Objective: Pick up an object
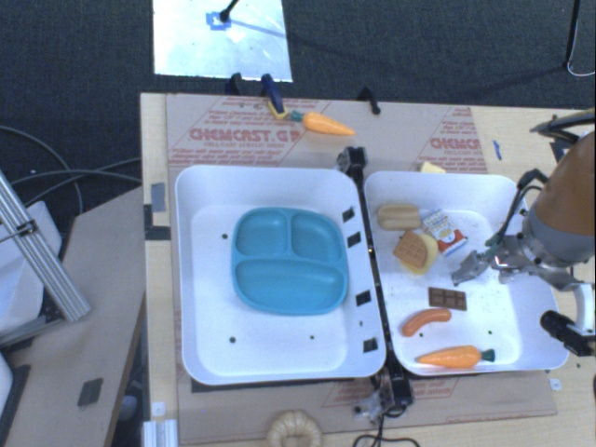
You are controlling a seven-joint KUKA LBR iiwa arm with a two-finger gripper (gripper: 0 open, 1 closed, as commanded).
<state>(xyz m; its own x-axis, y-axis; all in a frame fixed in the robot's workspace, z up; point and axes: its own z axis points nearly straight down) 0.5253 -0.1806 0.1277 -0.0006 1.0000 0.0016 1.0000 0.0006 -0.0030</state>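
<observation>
Pincer [468,268] hangs low in the right bin [503,189]; whether its tips stand apart or together cannot be told. Nothing shows between them. Chocolate bar [446,298] lies at its seven o'clock, red-and-white packet [447,234] at eleven, toast [415,250] at ten.

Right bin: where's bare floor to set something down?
Right bin: bare patch between chocolate bar and the right wall, under the gripper. Crowded upper left: bread roll, cracker, packet. Sausage and carrot line the bottom.
</observation>
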